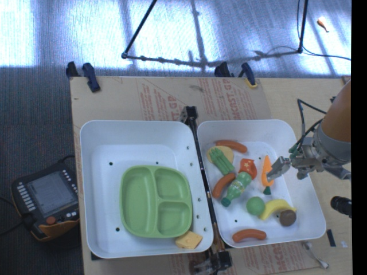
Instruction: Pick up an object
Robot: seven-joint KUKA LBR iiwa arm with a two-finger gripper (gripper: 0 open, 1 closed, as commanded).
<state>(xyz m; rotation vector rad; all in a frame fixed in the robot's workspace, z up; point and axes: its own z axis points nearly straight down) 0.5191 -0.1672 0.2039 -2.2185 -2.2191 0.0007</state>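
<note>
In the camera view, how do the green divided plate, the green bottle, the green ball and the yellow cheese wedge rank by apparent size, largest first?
1. green divided plate
2. green bottle
3. and 4. yellow cheese wedge and green ball: they look too similar in size to rank.

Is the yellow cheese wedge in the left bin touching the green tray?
Touching. In the camera view, the cheese wedge lies right against the lower right corner of the green tray, with no white bin floor visible between them.

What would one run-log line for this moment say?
gripper over right bin | beside carrot | nothing held | green tray in left bin
</note>
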